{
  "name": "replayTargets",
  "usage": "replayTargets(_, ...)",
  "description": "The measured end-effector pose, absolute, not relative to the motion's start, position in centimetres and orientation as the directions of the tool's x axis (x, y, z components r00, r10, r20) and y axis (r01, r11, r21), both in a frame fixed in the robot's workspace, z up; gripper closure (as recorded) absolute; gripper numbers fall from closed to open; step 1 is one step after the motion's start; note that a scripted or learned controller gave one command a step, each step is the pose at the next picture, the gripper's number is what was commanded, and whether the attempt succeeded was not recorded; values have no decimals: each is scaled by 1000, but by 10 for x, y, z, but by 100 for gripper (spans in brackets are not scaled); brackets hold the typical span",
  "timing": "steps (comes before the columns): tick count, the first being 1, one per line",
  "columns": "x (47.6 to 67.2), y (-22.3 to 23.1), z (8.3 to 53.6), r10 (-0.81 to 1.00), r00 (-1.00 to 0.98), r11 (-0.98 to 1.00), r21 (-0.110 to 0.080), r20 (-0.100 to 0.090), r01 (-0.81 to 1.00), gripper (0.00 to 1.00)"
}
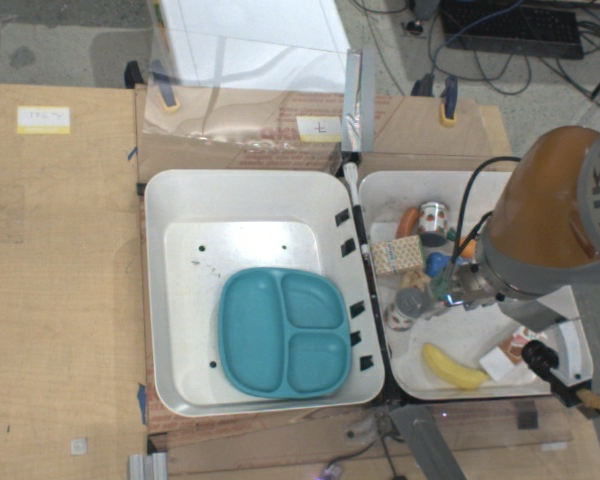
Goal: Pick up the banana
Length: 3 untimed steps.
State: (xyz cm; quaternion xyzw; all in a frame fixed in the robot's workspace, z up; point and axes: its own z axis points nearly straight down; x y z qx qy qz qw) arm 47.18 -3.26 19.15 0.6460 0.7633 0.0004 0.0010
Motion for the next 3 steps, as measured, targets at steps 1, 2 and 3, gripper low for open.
replayTargets(1, 472, -32, 191, 986, -166, 166, 1, -1, 986, 0)
replayTargets(2, 466, -68, 95, 977, -212, 212, 0, 0, 977, 0)
replayTargets(3, 466, -71, 104, 979, -205, 205, 1, -1, 979, 100)
